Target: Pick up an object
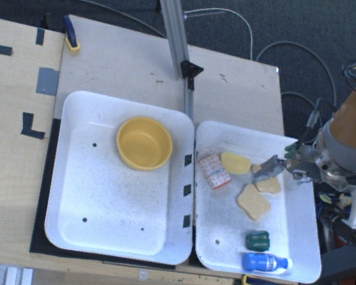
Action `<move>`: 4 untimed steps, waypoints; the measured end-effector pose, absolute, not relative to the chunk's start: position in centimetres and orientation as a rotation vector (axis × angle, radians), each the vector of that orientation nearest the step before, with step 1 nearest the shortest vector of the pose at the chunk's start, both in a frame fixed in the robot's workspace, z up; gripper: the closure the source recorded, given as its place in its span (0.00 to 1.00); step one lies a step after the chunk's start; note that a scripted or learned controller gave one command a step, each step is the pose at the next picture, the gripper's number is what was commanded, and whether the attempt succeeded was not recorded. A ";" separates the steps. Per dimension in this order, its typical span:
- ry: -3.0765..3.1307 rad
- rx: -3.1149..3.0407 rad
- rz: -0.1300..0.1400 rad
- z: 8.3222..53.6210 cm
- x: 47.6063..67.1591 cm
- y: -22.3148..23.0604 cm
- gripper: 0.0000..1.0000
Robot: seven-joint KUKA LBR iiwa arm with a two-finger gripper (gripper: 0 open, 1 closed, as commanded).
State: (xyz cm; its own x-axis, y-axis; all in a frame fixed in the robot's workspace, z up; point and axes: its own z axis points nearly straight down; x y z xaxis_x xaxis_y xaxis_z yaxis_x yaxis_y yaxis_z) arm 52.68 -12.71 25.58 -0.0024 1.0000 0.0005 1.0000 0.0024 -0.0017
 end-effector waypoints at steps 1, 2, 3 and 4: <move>-2.223 -2.218 0.001 25.6 52.7 -12.7 0.00; -2.222 -2.219 0.002 19.5 52.7 -13.0 0.00; -2.217 -2.216 0.009 13.1 52.3 -13.1 0.00; -2.227 -2.228 -0.001 9.3 52.6 -13.3 0.00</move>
State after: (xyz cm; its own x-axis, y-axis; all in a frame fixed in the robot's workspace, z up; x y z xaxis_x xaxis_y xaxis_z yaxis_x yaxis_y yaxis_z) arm 52.57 -13.31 9.29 0.0004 1.0000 -0.0052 1.0000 -0.0003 0.0064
